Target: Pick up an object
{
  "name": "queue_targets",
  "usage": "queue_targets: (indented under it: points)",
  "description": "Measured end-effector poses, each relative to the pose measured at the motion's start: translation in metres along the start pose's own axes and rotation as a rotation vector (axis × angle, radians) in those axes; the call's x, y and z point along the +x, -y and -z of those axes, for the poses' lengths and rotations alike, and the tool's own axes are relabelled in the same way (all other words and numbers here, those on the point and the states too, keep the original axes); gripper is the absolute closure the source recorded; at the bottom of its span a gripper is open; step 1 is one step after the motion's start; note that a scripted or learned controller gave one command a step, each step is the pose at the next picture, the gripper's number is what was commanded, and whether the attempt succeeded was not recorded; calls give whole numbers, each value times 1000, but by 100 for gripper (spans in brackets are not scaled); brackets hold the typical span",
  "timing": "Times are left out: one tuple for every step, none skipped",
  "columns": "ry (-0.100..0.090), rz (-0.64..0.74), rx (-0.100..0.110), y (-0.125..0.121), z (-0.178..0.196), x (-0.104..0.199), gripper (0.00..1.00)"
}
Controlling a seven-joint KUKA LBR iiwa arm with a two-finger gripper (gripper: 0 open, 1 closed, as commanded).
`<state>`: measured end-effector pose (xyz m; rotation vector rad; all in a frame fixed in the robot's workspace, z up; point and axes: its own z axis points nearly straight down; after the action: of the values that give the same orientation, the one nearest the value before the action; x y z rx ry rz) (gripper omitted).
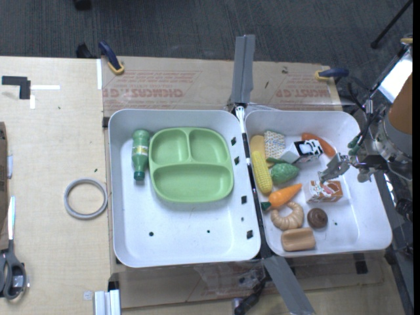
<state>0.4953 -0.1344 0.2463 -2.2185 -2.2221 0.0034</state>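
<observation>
- Dark grey carpet fills the top of the view, behind a pale wooden table.
- At the table's left edge lie scissors; a grey tape ring rests further right, near the left bin.
- Brown cardboard sits under the bins' far side, held by blue clamps at its corners.
- Left bin: a green bottle lies just beside a green divided plate.
- Right bin: along its left side a yellow corn cob, with a green leafy item and an orange carrot beside it.
- Near the front lie a tan pretzel-like piece, a brown bread-like block and a dark round piece.
- A red and white carton lies in the middle of this bin.
- The tool hovers just above that carton, fingers apart, nothing between them.
- The arm reaches in from the right.
</observation>
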Motion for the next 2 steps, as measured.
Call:
queue_targets:
  points:
    - [-1, -6, 1, 16, -108, 16, 0]
    - [-1, 216, 0, -11, -153, 35, 0]
